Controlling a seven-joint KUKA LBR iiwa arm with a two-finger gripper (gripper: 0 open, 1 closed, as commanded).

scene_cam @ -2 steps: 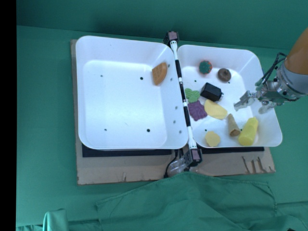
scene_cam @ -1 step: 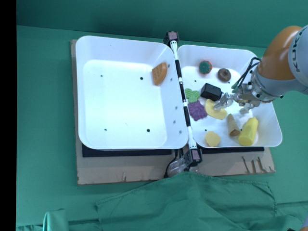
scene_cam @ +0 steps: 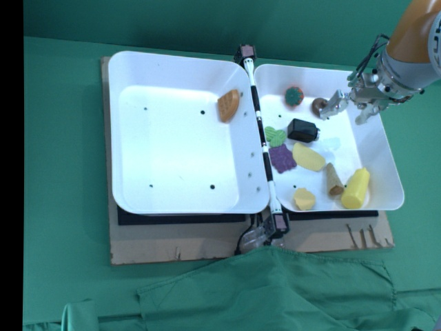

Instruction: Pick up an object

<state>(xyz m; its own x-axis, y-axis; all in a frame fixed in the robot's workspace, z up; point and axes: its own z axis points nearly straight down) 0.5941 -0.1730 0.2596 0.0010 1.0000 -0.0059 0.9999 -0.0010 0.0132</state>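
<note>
My gripper point(scene_cam: 350, 109) hangs over the upper right part of the right bin point(scene_cam: 386, 158), open, with nothing between its fingers point(scene_cam: 334, 105). A brown round piece point(scene_cam: 318, 106) lies just left of the left finger. A green and red round item point(scene_cam: 294, 96) sits further left. Below it lie a black block point(scene_cam: 302, 129), a yellow oval point(scene_cam: 308, 156), purple grapes point(scene_cam: 282, 157) and a green leaf point(scene_cam: 275, 136). A tan cone point(scene_cam: 333, 178), a yellow bottle point(scene_cam: 355, 188) and a yellow-orange lump point(scene_cam: 304, 198) rest near the front edge.
The left bin point(scene_cam: 138, 81) holds an orange waffle-like piece point(scene_cam: 229, 105) at its upper right wall. A black and white divider bar point(scene_cam: 262, 140) runs between the bins. Green cloth point(scene_cam: 275, 288) lies bunched in front of the bench.
</note>
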